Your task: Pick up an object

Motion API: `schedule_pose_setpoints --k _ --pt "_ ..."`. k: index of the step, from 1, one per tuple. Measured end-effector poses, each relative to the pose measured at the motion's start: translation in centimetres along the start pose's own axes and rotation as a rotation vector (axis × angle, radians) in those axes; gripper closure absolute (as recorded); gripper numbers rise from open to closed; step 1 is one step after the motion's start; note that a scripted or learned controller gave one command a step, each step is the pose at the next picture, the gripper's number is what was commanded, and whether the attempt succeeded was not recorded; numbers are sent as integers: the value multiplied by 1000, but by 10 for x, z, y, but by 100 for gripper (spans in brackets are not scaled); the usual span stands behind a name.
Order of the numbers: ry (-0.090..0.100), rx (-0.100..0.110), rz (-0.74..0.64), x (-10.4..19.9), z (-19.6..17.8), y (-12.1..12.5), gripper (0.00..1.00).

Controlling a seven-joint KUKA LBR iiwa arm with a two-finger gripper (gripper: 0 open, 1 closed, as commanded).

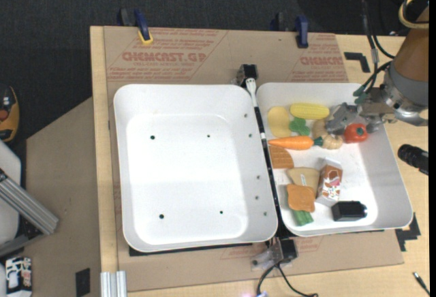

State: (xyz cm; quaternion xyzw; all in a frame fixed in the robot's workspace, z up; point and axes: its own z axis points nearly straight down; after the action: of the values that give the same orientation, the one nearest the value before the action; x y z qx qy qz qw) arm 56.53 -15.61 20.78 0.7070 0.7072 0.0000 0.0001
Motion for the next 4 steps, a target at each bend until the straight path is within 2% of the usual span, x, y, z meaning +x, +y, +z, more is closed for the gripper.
schedule_pose_setpoints --k 1,2,3,4 --pt "3 -7 -2 63 125 5 0" --pt "-3 -14 2 57 107 7 100" --pt "-3 -13 2 57 108 7 0" --pt "-3 -9 -2 40 74 71 0"
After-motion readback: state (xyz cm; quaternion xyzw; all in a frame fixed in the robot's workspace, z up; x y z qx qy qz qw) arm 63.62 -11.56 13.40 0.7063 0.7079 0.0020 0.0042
